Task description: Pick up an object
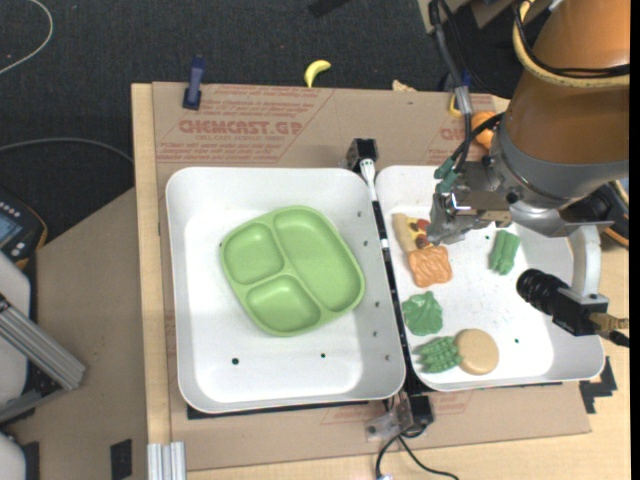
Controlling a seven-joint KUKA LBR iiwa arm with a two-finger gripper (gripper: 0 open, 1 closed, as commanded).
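Gripper [437,230] low in right bin [560,368], just above orange toy [430,265].

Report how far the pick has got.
Done: the gripper has been brought low over the right bin, above the orange toy.
In hand: nothing visibly; whether the fingers are closed on anything can't be made out.
Left: the grasp and lift. The orange toy, tan round piece and green pieces lie in that bin; the green divided plate sits in the left bin.
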